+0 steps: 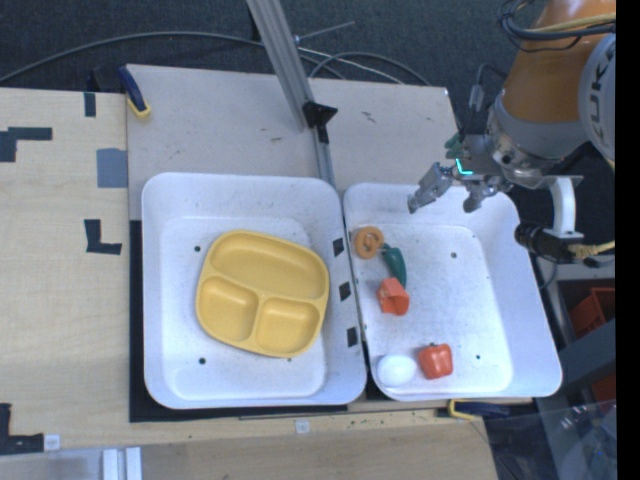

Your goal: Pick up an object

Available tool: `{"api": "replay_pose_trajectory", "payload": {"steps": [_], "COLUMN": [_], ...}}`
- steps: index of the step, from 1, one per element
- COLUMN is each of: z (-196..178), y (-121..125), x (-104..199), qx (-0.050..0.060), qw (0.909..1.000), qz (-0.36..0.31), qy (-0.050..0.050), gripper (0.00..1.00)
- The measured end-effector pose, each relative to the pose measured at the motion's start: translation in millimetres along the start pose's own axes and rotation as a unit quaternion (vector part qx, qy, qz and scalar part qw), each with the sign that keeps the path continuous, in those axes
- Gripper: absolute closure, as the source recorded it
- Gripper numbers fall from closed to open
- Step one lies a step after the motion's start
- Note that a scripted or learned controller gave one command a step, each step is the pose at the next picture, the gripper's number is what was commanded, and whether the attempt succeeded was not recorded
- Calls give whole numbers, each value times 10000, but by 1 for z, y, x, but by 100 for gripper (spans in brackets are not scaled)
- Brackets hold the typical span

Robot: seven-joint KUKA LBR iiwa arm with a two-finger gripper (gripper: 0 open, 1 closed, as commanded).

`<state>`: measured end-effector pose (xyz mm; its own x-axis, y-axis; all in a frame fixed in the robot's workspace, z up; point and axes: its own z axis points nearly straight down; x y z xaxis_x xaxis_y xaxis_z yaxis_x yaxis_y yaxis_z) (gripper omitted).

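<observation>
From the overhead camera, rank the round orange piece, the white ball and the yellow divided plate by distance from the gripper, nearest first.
From the gripper, fingers spread above the right bin's far edge:
1. Round orange piece, far left corner of the right bin.
2. White ball, near edge of that bin.
3. Yellow divided plate, in the left bin.

- A grey arm with an orange band (572, 10) reaches in from the right, its gripper (445, 196) hanging over the far edge of the right bin (520, 308), fingers spread apart with nothing between them.
- In that bin lie a small tan disc (369, 241), a green piece (396, 263) just beside it, a red-orange piece (393, 297), a red pepper-shaped toy (435, 360) and a white ball (397, 369).
- The left bin (170, 268) holds a yellow divided tray (262, 292).
- A metal post (283, 48) slants up behind the bins.
</observation>
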<state>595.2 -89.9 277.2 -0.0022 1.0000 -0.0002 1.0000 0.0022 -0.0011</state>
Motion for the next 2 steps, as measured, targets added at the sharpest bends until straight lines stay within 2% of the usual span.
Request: {"api": "replay_pose_trajectory", "payload": {"steps": [1,2], "z": [62,108], "y": [0,-6], "x": [-7,-2], "qx": [32,27], "qw": [10000,10000], "qz": [7,2], "qy": [-2,0], "gripper": [0,0]}}
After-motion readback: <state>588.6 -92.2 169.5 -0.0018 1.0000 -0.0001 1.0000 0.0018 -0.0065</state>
